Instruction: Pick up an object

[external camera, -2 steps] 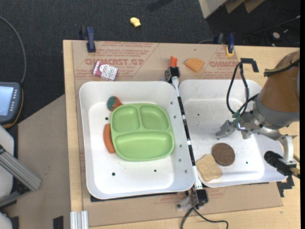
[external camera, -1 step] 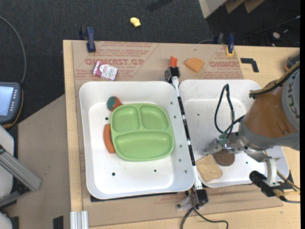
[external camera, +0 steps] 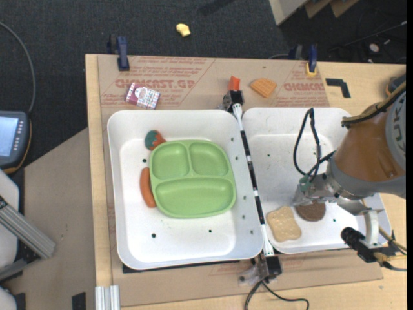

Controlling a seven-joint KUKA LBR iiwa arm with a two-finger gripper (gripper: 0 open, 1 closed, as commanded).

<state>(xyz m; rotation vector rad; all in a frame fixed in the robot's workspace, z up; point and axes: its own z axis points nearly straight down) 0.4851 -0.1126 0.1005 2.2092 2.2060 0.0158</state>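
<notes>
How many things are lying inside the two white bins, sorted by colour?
Green: 2, the plate and a small ball
Orange: 1, a sausage
Tan: 1, a bread slice
Brown: 1, a patty under the gripper
Total: 5

Both white bins (external camera: 129, 237) looked like smooth moulded plastic, slight sheen, dotted with small dark holes. Green divided plate (external camera: 191, 177) was matt plastic, smooth. Bench top (external camera: 174, 76) looked like brown cardboard or fibreboard, matt, printed red lettering. Floor around it (external camera: 64, 31) was dark, rough, carpet-like. Arm's orange band (external camera: 369, 148) was glossy, smooth; grey housing (external camera: 361, 196) below it semi-gloss. Black cable (external camera: 303, 141) smooth, rubbery. Tan bread-shaped piece (external camera: 284, 224) had a grainy matt surface; brown disc (external camera: 311, 211) beside it matt. Blue clamps (external camera: 120, 51) looked plastic
</notes>
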